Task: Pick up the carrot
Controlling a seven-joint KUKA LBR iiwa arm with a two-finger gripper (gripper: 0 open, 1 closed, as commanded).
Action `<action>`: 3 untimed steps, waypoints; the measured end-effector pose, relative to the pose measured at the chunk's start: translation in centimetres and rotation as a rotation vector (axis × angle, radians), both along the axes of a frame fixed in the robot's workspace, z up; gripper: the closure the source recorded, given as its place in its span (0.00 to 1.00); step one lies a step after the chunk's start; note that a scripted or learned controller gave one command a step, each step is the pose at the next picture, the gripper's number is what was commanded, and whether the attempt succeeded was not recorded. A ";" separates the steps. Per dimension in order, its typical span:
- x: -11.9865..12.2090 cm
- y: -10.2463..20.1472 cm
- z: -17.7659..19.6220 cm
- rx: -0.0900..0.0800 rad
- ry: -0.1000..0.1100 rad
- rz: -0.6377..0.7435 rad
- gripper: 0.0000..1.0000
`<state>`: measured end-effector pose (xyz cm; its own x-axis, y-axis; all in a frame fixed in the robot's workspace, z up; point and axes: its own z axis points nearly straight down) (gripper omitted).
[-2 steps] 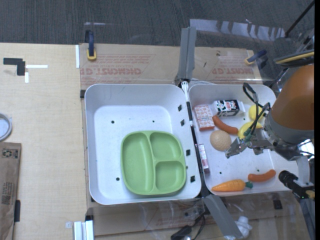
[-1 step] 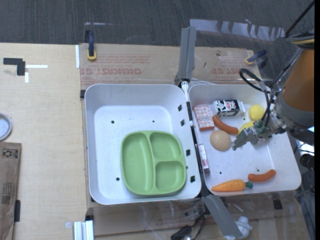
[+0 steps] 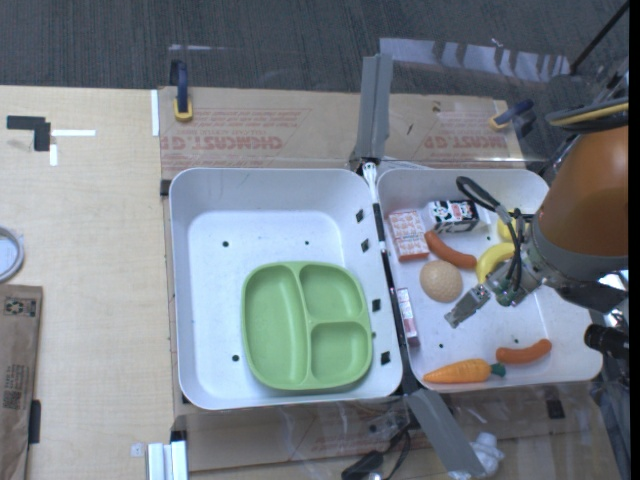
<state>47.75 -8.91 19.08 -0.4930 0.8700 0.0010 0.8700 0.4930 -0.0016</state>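
Observation:
The carrot (image 3: 460, 372) is orange with a green stem end on its right. It lies flat near the front wall of the right bin (image 3: 560, 368). My gripper (image 3: 466, 309) hangs over the middle of that bin, above and slightly behind the carrot, just to the right of a tan round item (image 3: 440, 280). The arm's grey and orange wrist (image 3: 590, 208) covers the bin's right side. Nothing is visibly held.
The right bin also holds a red sausage (image 3: 524, 351) right of the carrot, another sausage (image 3: 450, 250), a banana (image 3: 493, 260), a small black-and-white carton (image 3: 452, 214) and a pink box (image 3: 407, 234). A green divided plate (image 3: 305, 323) sits in the left bin (image 3: 200, 268).

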 end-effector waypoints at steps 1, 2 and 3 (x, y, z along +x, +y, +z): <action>0.0 -2.9 1.3 0.000 -0.002 0.167 0.00; 0.0 -1.3 -9.7 0.001 -0.001 0.239 0.00; 0.1 -7.8 0.9 -0.001 -0.004 0.386 0.00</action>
